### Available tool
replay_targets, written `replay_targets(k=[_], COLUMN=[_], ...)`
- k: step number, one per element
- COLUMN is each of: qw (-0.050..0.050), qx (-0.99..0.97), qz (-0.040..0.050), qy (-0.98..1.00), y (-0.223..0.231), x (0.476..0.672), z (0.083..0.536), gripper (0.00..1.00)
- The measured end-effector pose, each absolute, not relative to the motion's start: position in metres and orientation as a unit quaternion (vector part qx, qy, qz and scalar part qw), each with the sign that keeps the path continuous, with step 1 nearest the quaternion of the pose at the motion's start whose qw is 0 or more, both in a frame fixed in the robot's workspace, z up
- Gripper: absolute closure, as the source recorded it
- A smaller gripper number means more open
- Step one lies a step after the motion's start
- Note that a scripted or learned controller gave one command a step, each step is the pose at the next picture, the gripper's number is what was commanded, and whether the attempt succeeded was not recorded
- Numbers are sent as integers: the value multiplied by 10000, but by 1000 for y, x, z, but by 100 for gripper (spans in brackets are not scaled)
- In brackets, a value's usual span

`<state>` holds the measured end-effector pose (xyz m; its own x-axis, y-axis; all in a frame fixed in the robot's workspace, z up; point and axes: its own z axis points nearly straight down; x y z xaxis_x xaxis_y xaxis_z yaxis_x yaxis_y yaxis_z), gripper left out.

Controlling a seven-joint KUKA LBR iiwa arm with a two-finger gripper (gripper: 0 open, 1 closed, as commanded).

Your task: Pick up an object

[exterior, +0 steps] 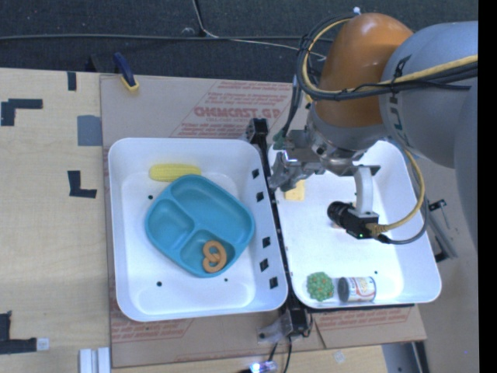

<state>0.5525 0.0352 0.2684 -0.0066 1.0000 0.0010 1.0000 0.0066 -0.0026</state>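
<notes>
We see the end effector low over the right bin, at that bin's upper-left corner, hard against the divider shared with the left bin. Directly at its tip sits a small pale yellow block, which we judge to be the nearest candidate for the pick; whether the end effector is open or closed on it we cannot tell, since the wrist body hides the tip. The block lies just below the tip in the camera view, touching or nearly so, and looks too compact to show a long axis. The other things in the right bin, a green ball and a small can lying on its side, rest well apart along the near edge. In the left bin a blue divided plate holds a pretzel, with a yellow corn cob beside it.
</notes>
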Motion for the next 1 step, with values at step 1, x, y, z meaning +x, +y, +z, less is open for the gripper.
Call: replay_targets(k=[1], qw=[17], qx=[-7053], qz=[16], qy=[-7090], y=[81], x=[538], z=[244], gripper=[100])
